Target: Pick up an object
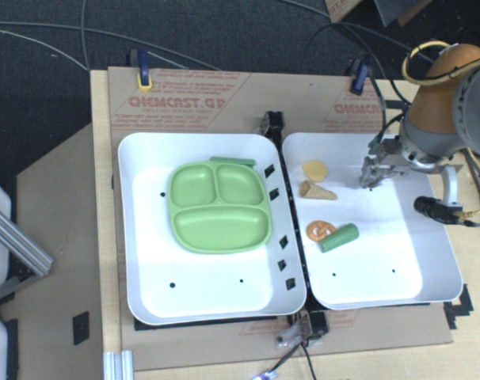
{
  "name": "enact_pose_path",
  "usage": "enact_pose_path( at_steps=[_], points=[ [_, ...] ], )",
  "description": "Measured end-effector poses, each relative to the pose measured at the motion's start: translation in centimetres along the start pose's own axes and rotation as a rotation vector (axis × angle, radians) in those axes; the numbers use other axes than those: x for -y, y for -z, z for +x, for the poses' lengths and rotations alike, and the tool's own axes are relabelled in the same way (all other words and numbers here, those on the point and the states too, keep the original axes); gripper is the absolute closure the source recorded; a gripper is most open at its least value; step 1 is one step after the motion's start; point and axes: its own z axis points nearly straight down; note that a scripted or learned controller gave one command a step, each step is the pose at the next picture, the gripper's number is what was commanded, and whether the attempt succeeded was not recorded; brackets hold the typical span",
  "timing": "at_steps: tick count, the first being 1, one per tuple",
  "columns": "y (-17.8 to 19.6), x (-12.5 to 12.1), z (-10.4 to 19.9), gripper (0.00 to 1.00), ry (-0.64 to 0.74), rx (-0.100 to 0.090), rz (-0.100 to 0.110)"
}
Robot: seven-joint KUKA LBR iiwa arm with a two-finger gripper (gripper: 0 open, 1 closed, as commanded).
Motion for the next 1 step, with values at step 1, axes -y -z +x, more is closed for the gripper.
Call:
enact_pose_path(
  at_steps=[1],
  points=[
    [6.20,0.55,0.14,1.00,-0.001,0.002,-0.004]
  ],
)
